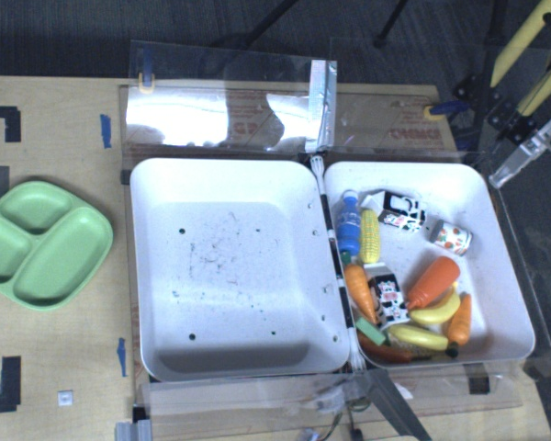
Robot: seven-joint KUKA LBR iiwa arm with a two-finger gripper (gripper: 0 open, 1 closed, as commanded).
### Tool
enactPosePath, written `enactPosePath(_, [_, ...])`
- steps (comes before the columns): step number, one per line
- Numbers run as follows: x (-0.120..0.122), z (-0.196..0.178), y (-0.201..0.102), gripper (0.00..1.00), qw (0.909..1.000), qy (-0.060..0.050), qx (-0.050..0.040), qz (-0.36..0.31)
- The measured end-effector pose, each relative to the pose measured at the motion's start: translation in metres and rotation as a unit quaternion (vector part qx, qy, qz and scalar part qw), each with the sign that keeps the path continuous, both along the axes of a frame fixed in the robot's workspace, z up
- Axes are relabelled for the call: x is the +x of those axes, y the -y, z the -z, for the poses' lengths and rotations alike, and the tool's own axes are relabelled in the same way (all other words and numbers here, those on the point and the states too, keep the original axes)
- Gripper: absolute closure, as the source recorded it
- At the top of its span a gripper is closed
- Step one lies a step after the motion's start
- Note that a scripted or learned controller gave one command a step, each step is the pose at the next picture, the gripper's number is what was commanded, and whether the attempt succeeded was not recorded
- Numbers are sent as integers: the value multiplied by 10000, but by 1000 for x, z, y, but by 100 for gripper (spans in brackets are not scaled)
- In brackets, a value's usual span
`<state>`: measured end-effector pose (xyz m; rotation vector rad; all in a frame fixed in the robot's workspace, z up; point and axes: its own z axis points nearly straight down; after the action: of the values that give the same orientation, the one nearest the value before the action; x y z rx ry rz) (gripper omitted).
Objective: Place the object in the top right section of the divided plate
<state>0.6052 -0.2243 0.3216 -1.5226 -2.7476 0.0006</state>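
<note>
- Green plastic divided plate (44, 244) lies on the wooden desk (64, 118), well apart from the two bins, at the far left of the view. It has three sections and I see nothing inside any of them.
- Left shallow white bin (230, 265) stands between the plate and the right shallow white bin (496, 274).
- All the small toys are in the right bin, close together: a blue bottle (349, 228), a yellow corn cob (370, 235), an orange carrot (358, 288), a yellow banana (421, 336), two black-and-white cartons (402, 212) and a small white can (451, 238).
- The task does not say which toy is meant, so I cannot tell the object; every candidate is in the right bin.
- A grey metal part (523, 154) at the right edge is possibly the arm; whether it is open or closed, I cannot tell.
- My judgement: the task is at its beginning. Picking, carrying over the left bin, and placing in the top right section are all left.
</note>
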Motion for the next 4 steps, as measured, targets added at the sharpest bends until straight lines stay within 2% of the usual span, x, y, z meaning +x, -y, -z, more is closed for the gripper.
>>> enactPosePath(1, [41, -33, -12, 0, 9956, 33, -13, -939])
enactPosePath(2, [59, -15, -14, 0, 9995, 30, -12, -307])
enactPosePath(4, [59, -15, -15, 0, 9995, 29, -12, -307])
